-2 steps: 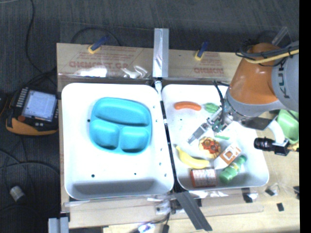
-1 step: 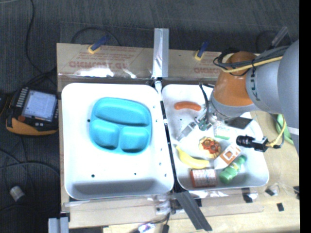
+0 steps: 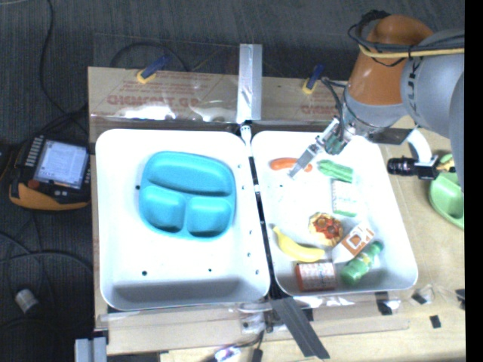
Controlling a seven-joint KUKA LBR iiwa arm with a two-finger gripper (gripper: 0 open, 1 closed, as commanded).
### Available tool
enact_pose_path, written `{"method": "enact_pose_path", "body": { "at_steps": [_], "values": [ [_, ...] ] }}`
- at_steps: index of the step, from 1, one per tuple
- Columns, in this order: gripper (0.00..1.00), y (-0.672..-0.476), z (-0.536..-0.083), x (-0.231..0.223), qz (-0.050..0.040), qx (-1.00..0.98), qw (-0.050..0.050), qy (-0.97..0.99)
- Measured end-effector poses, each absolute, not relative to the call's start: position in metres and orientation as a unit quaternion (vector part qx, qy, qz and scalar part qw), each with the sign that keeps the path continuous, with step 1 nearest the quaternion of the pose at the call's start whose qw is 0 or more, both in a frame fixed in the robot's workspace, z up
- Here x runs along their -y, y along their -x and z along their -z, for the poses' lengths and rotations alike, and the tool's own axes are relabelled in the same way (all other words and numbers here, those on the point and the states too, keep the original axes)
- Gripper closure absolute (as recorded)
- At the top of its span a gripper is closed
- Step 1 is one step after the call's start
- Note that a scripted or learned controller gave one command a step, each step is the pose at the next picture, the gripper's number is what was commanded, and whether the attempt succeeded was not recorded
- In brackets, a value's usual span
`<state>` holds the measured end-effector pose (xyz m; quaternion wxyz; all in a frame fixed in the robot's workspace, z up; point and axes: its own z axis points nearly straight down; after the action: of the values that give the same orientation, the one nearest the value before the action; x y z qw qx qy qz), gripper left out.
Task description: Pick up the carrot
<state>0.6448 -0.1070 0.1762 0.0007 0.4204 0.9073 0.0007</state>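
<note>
- I am the arm reaching in from the right over the right bin (image 3: 392,202), and my gripper (image 3: 300,164) hangs at a slant near the bin's far left corner.
- The carrot (image 3: 283,163) lies on the bin floor at that far left corner, a short orange piece lying roughly crosswise, just beside my fingertips on their left.
- My fingers (image 3: 306,159) look close together, drawn to a narrow point, and nothing sits between them; the carrot is beside the tip, not inside it. How wide the gap really is I cannot tell from this angle.
- I judge the step in hand to be the approach: I am over the target but have not taken hold of it.
- The next move calls for a small shift to the left so the tips straddle the carrot, with the gap opened enough to pass either side of it, then a drop to the floor and a squeeze.
- The bin wall and the divider (image 3: 256,194) between the two bins stand near the carrot, so I have little room on that side.
- The other things are well clear of my path: a green piece (image 3: 336,170) near my wrist, a banana (image 3: 296,249), a can (image 3: 315,276) and a green bottle (image 3: 362,262) toward the near end.
- The left bin (image 3: 121,270) holds a blue tray (image 3: 186,194), which plays no part here.
</note>
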Motion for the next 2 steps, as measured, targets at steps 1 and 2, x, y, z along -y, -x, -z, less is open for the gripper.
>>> {"method": "enact_pose_path", "body": {
  "at_steps": [1, 2],
  "values": [
    [0.0, -0.653, -0.21, 0.086, 0.0002, -0.86, 0.0, -0.51],
    [0.0, -0.668, -0.184, 0.059, 0.0014, -0.88, 0.001, -0.474]
  ]
}}
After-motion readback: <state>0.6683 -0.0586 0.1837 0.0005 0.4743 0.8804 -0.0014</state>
